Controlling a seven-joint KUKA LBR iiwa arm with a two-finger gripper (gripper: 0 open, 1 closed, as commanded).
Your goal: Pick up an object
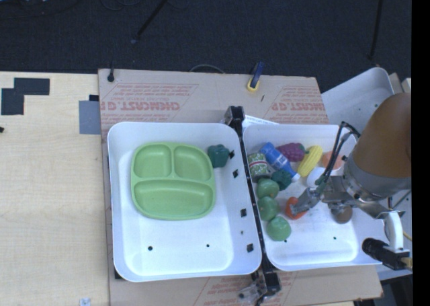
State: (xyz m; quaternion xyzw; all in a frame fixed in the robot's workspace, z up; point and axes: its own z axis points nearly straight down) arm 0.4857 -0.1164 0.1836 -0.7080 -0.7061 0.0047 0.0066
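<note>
The right bin (322, 244) holds a heap of small toys. Among them are a blue bottle (275, 156), a purple bunch of grapes (291, 151), a yellow corn cob (310, 160), a striped can (257, 162) and three green round pieces (269, 208). An orange-red piece (293, 209) lies near the bin's middle. My gripper (302, 202) reaches in from the right and hangs low right over this orange-red piece, partly covering it. I cannot make out whether it touches the piece.
In the left bin (127, 251) lies a light green divided plate (173, 181), and a dark green toy (218, 155) sits by its upper right corner. A black divider (246, 190) runs between the bins. The arm's orange band (386, 140) looms over the right bin's right side.
</note>
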